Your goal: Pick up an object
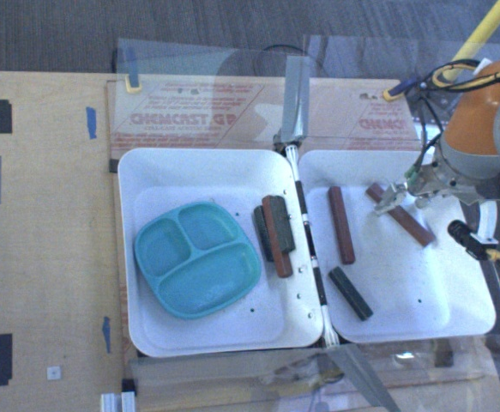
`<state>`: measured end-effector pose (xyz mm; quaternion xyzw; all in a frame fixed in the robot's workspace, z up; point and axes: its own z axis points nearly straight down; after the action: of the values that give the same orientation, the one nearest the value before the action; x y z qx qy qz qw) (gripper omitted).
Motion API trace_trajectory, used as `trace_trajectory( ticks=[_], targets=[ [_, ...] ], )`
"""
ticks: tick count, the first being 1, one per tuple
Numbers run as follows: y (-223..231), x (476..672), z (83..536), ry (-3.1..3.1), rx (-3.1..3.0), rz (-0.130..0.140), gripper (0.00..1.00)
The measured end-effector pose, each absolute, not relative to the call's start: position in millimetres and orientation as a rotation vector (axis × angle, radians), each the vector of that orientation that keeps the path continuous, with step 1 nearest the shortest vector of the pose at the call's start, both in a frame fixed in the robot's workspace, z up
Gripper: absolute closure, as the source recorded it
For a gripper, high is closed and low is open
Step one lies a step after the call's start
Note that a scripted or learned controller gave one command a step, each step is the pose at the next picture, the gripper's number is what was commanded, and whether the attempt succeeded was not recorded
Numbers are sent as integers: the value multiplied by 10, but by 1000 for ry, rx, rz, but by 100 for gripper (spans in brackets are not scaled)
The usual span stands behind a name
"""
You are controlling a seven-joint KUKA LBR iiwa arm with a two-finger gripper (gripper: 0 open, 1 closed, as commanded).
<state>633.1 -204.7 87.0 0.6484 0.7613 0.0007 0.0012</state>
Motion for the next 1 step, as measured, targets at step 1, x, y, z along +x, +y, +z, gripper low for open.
trace_trajectory(
  ticks=[1],
  targets=[
    [-2048, 6345, 985, 2386, 2033, 6, 100]
  ],
)
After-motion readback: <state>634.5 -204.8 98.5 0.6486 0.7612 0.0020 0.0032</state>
